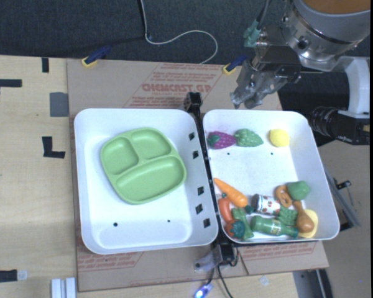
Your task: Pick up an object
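While hand [247, 98] hovers, lemon [278, 138] below (apart)

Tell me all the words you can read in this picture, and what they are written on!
"CHEMCAST GP", roughly, in red print on the brown sheet under the bins; the letters are blurry, so I am not sure.
Smaller red lines above and below it: too blurred to read.
Red print on the sheet's front edge: too small to read.
The little bottle in the right bin has a label: too small to read.
The green plate has no words.
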You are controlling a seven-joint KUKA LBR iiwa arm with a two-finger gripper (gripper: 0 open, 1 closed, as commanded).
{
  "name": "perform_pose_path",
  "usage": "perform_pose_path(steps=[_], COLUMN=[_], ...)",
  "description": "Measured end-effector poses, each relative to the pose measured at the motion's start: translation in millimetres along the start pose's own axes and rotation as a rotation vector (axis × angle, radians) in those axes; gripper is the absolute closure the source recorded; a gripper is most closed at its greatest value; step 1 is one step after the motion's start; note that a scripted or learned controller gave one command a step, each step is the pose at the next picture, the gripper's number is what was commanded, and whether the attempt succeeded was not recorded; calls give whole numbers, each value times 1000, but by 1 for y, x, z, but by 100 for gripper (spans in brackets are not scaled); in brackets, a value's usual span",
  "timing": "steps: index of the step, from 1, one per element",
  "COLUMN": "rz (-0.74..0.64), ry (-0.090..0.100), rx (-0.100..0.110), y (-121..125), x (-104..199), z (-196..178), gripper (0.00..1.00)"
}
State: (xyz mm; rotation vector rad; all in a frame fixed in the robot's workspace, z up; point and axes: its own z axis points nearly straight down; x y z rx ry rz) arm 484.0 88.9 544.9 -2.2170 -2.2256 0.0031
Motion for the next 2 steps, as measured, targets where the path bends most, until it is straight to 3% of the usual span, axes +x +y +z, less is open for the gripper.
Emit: perform_pose_path(steps=[1,2], rz=[5,4], ry=[-3,1], rx=[18,-4], y=[-2,16], x=[-16,-39], z=[166,122], gripper=[100,100])
